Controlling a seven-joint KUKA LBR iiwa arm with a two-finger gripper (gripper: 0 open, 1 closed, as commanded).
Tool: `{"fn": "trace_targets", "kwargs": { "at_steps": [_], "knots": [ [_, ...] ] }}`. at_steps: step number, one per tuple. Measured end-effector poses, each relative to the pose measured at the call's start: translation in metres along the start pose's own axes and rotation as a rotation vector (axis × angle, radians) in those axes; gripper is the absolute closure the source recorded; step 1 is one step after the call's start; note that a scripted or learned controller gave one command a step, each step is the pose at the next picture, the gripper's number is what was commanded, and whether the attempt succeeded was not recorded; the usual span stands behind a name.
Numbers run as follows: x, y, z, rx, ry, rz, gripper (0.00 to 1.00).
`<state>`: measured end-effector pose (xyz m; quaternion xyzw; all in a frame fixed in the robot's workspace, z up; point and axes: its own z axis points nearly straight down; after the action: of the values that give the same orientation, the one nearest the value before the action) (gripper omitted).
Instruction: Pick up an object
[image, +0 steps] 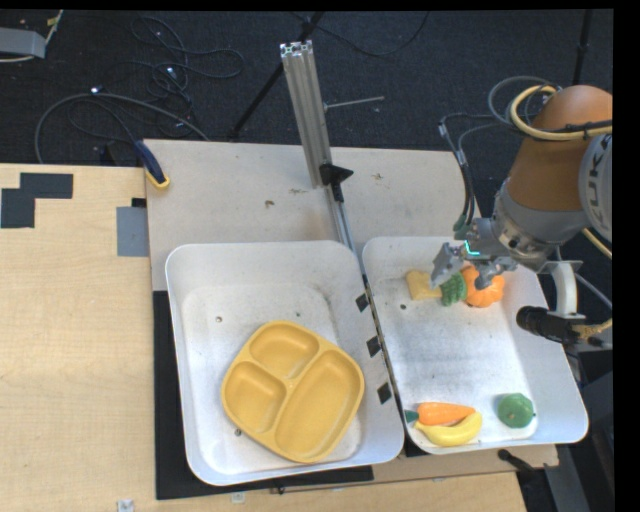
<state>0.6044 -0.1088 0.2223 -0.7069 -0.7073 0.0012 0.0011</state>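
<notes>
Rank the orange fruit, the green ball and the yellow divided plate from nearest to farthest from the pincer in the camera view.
1. Orange fruit: right bin, top, right beside the pincer.
2. Green ball: right bin, lower right corner.
3. Yellow divided plate: left bin, lower middle.

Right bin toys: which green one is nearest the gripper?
The small green toy directly under the gripper, beside the orange round toy. The other, a green round toy, lies in the bin's near corner.
</notes>
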Motion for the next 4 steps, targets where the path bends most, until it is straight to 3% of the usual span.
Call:
{"fn": "trace_targets", "kwargs": {
  "at_steps": [1, 3, 4],
  "knots": [
    [0.0, 0.001, -0.001, -0.002, 0.0, 0.0, 0.0],
    [0.015, 0.001, 0.118, 0.005, 0.002, 0.0, 0.0],
    [0.014, 0.004, 0.128, -0.005, 0.001, 0.0, 0.0]
  ]
}}
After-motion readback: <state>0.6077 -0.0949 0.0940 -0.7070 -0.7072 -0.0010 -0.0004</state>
